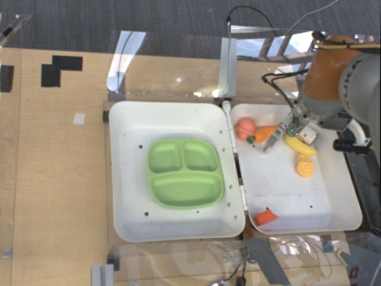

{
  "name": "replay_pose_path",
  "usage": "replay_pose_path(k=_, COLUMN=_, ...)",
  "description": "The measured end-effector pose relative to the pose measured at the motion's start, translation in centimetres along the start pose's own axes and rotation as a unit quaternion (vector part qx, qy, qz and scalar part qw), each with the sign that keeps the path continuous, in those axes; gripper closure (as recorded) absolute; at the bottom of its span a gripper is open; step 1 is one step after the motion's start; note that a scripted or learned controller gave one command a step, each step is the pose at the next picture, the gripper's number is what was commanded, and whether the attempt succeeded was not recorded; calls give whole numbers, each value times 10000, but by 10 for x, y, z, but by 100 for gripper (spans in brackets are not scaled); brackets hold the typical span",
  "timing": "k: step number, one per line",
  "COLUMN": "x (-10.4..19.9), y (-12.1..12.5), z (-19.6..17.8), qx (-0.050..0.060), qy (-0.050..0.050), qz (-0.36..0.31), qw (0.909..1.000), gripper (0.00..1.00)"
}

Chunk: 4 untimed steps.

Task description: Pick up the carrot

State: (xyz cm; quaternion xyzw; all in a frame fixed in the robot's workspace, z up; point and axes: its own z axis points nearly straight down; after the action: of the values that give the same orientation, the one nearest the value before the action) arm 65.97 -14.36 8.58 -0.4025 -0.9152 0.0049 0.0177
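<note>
Desk (pixel 53 177): light wood, with black square markings at the far left.

Left bin (pixel 128 219): white, shallow. Holds a green divided plate (pixel 185 173) with three compartments, lying flat near the middle.

Right bin (pixel 286 201): white, shallow, just beside the left bin. Contents:
- Carrot (pixel 264 134): orange with a green end, lying in the far left part of the bin, between the peach and the claw.
- Peach (pixel 244 127): pink-orange, round, touching or just beside the carrot's left end.
- Banana (pixel 300 146): yellow, near the claw's right side.
- Corn piece (pixel 305 168): yellow, just below the banana.
- Orange wedge (pixel 265 217): small, near the front left corner, well apart from the rest.

Arm (pixel 339 85): grey with an orange band, reaching in from the right.

Claw (pixel 275 139): lowered at the carrot's right end. Whether it is parted or closed cannot be told, nor whether it has hold of the carrot.
</note>
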Motion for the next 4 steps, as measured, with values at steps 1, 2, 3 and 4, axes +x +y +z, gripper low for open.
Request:
replay_pose_path(k=1, x=-5, y=7, z=-16, qx=-136, qy=-168, qz=-5, qw=9998, gripper=100)
replay_pose_path(k=2, x=-2, y=6, z=-13, qx=-95, qy=-101, qz=-12, qw=9999, gripper=0)
replay_pose_path(k=3, x=30, y=10, z=-3, qx=-149, qy=-201, qz=-362, qw=9990, gripper=0)
replay_pose_path(k=4, x=61, y=5, z=-4, qx=-167, qy=-231, qz=472, qw=9985, gripper=0)
